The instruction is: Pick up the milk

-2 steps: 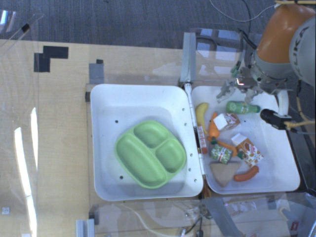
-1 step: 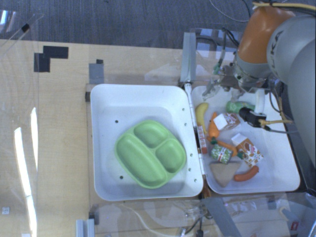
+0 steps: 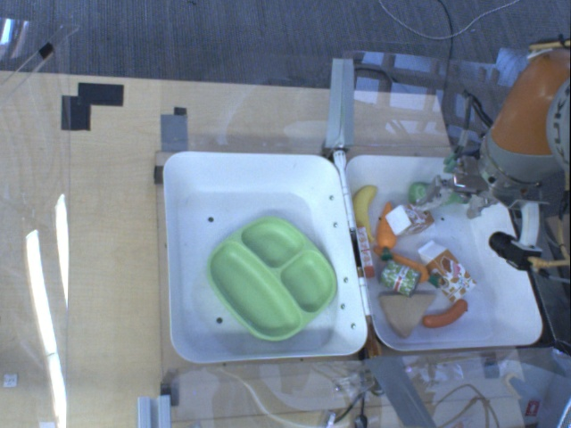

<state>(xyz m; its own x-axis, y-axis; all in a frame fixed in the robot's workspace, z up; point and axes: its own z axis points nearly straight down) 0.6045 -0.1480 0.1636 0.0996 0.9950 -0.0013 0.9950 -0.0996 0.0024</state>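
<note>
The milk carton (image 3: 406,218) lies on its side in the far-left part of the right bin (image 3: 500,333). Its long axis runs roughly across the bin, with the white face toward the left wall and the brown end toward the claw (image 3: 464,188).

The claw hangs near the bin's far edge, just right of the carton and a small green item (image 3: 417,191). Whether the claw is spread or pressed together cannot be told.

A banana (image 3: 364,205) lies along the left wall beside the carton, and an orange carrot (image 3: 385,232) sits against the carton's near side. Toward the near edge are a green can (image 3: 400,279), an orange juice carton (image 3: 449,275), a bread slice (image 3: 403,312) and a sausage (image 3: 444,314). Bare white floor runs along the bin's right wall.

The left bin (image 3: 178,239) holds a green divided plate (image 3: 272,277) at its centre, with open floor all round it.
</note>
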